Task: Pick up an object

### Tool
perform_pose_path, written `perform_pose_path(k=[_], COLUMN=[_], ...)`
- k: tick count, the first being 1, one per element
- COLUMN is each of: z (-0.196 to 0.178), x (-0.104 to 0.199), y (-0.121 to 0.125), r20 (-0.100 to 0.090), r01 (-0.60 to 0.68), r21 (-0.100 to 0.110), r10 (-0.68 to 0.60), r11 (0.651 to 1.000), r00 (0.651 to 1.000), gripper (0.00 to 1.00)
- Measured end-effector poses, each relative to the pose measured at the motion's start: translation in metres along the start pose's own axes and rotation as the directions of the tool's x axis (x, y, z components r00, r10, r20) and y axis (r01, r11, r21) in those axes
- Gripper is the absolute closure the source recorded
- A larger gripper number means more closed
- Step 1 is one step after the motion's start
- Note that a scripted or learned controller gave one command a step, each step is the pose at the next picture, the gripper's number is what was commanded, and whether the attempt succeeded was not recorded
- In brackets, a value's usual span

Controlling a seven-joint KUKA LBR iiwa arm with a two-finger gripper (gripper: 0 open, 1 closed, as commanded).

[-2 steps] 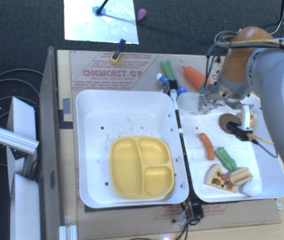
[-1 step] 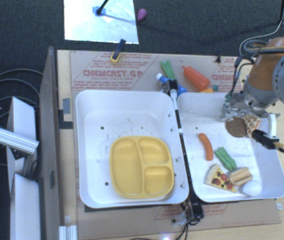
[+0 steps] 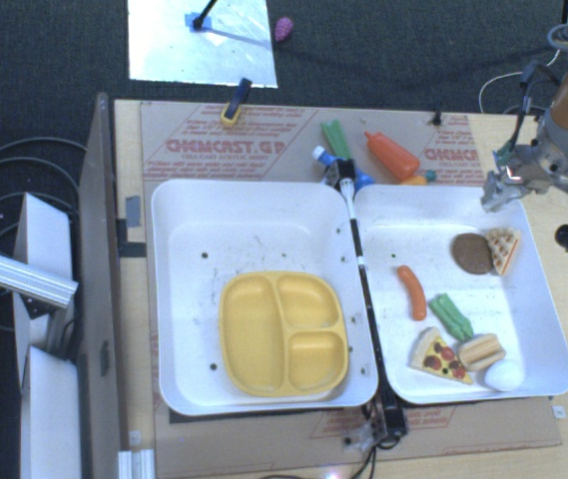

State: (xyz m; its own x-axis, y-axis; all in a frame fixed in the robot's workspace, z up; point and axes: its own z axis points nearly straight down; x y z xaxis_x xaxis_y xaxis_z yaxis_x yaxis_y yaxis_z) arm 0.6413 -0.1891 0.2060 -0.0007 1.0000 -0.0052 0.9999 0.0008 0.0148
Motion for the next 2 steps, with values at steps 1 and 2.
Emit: perform_pose_path(k=[1, 2], z=[0.055, 0.060], x=[0.033, 0.050], y=[-0.054, -0.094], r20=[-0.008, -0.007], r01=[0.000, 0.000], r21=[0.021, 0.018], r10=[0.000, 0.001], r11=[1.000, 1.000], r00=[1.000, 1.000], gripper=[1.00, 1.00])
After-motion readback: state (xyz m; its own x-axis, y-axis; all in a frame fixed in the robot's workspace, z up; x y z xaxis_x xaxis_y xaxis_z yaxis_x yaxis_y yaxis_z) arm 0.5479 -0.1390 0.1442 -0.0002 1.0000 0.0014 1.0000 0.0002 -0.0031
